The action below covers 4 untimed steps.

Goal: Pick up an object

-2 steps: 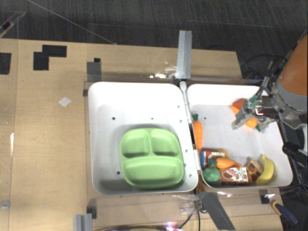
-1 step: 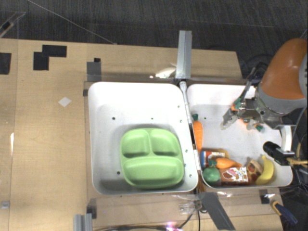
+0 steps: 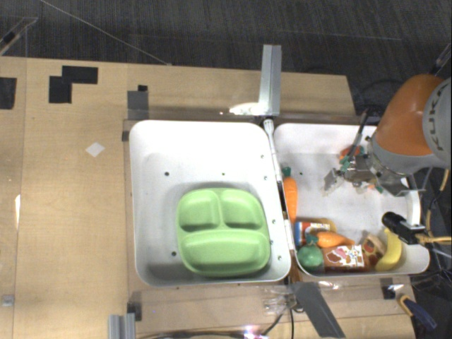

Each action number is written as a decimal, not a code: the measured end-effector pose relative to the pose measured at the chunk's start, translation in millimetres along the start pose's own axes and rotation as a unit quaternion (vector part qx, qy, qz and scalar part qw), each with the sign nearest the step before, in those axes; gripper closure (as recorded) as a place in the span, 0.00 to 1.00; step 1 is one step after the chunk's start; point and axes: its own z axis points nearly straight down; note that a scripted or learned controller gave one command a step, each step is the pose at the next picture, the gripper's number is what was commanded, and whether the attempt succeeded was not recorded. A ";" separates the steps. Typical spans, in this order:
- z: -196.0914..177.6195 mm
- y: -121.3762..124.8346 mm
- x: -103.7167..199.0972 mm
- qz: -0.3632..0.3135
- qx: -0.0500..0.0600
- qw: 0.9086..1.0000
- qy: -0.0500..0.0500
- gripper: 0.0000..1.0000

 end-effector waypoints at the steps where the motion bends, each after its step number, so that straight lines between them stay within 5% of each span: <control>1: -2.2 57.9 -49.4 0.004 -0.002 1.000 -0.001 0.00; 2: -40.6 93.9 -3.3 0.091 -0.002 0.996 0.000 0.00; 3: 32.8 79.3 -53.8 0.118 -0.003 0.993 -0.001 0.00; 4: 18.1 83.2 -51.4 0.115 -0.008 0.993 -0.001 1.00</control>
